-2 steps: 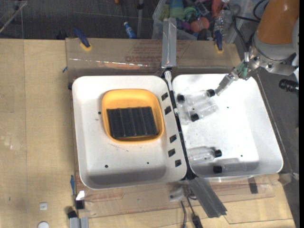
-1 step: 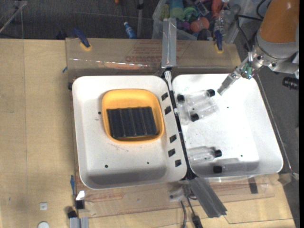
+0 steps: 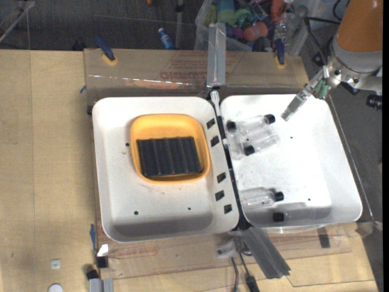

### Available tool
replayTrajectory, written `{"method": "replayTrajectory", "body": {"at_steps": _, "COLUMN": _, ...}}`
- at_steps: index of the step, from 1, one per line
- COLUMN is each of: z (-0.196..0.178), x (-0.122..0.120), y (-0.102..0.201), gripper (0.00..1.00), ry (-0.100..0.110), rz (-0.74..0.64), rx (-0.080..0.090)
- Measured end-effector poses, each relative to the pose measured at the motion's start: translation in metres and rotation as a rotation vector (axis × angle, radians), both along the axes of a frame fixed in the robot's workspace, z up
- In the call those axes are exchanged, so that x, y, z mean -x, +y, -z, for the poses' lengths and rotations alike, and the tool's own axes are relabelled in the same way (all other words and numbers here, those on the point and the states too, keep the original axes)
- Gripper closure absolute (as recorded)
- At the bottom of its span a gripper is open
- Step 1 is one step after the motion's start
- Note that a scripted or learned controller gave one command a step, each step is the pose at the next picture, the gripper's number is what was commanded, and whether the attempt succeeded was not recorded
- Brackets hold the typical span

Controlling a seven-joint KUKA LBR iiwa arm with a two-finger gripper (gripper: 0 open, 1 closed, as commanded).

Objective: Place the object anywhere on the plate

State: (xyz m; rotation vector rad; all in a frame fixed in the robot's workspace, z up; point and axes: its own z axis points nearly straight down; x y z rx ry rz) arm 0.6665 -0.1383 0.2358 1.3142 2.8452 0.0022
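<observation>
Claw (image 3: 289, 112) above bottles (image 3: 252, 132) (perhaps clear).

Bright, even overhead light washes out both white bins (image 3: 304, 163), hiding surface detail, while the yellow plate (image 3: 169, 126) glows saturated. Shadows are soft and faint. The picture is slightly soft overall, and the background clutter is dim.
</observation>
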Motion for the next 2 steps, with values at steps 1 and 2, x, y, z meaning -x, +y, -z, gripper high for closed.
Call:
{"method": "replayTrajectory", "body": {"at_steps": 1, "z": -0.004, "x": 0.004, "y": 0.002, "gripper": 0.0, "ry": 0.003, "rz": 0.007, "rx": -0.002}}
{"method": "replayTrajectory", "body": {"at_steps": 2, "z": 0.018, "x": 0.003, "y": -0.033, "gripper": 0.0, "ry": 0.004, "rz": -0.036, "rx": -0.001}}
